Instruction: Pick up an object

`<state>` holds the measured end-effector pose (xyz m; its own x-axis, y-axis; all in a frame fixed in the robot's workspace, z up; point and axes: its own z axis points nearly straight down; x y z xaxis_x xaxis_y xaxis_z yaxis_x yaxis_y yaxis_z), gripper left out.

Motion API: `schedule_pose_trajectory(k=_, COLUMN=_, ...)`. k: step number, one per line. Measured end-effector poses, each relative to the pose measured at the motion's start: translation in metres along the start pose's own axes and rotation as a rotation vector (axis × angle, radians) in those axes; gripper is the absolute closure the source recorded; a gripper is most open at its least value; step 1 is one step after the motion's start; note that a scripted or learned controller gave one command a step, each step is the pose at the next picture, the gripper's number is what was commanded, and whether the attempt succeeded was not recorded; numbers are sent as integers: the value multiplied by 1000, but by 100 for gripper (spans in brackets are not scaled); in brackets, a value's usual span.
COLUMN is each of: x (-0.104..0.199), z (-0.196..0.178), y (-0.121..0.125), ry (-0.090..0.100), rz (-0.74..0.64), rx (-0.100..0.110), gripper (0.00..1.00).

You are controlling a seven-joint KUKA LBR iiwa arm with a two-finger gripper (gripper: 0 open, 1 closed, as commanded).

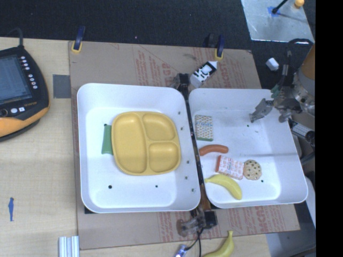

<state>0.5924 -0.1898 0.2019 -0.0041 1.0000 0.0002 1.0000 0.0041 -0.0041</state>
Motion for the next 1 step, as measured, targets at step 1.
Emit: schedule_pose_trajectory(k=1, x=33, z=60, y=-55, ry=0, rz=0, rx=2, gripper=0)
